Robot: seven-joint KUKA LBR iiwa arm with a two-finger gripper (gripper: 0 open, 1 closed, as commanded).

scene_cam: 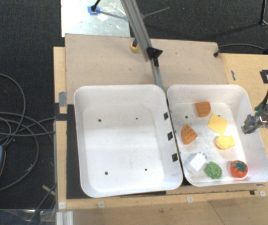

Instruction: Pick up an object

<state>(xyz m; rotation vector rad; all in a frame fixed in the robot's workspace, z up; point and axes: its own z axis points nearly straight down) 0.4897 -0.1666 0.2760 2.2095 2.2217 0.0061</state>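
Observation:
The right bin (260, 139) holds several small items: an orange-brown block (202, 108), a yellow slab (217, 124), an orange wedge (188, 134), a pale yellow chunk (225, 142), a white cube (197, 161), a green bumpy piece (213, 169) and a red tomato-like ball (238, 168). My gripper (250, 125) hangs at the bin's right rim, to the right of the yellow slab and apart from every item. Nothing shows between its tips.
The left bin (85, 139) stands beside the right one, with black clips along the shared wall. A slanted metal pole (138, 25) crosses the back of the bench. Cables and a pendant lie on the floor at left.

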